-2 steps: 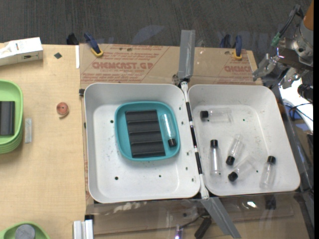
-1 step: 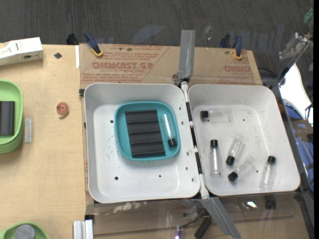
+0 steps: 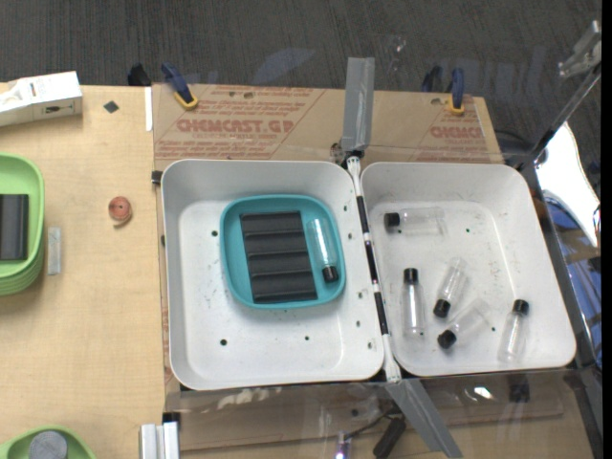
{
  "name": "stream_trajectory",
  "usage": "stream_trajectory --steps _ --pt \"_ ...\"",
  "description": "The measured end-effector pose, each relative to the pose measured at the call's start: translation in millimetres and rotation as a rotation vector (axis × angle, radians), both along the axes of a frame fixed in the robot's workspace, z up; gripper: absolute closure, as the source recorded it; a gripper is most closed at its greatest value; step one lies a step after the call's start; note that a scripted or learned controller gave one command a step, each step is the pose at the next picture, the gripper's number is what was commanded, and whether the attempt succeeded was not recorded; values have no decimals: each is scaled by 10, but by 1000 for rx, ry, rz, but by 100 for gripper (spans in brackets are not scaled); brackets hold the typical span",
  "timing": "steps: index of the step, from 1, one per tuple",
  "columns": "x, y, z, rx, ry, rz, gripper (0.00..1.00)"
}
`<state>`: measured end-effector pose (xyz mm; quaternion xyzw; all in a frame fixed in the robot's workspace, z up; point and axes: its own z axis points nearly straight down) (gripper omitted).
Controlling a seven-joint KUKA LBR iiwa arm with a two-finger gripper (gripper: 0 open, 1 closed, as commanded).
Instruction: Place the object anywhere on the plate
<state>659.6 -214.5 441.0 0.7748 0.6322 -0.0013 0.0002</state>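
Observation:
A teal plate (image 3: 232, 247) with a black ridged insert (image 3: 277, 256) sits in the left white bin (image 3: 191, 323). One clear vial with a black cap (image 3: 325, 251) lies on the plate's right side, along the insert's edge, cap toward the near side. Several more clear vials with black caps lie loose in the right bin (image 3: 535, 218), among them one near its far left (image 3: 411, 222), one near the middle (image 3: 412, 299) and one at the near right (image 3: 515, 323).
A grey divider post (image 3: 358, 103) stands behind the seam between the bins, and cardboard (image 3: 249, 122) held by clamps lies behind them. On the wooden bench to the left are a green tray (image 3: 24, 175) and a small pink disc (image 3: 119, 208).

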Motion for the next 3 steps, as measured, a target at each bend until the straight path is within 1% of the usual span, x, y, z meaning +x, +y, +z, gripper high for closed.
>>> stream_trajectory --steps 1,2,3 --pt "1 -15 -3 0 1 0 0" --pt "3 -4 -8 0 1 -61 0" --pt "-1 -14 -5 0 0 -166 0"
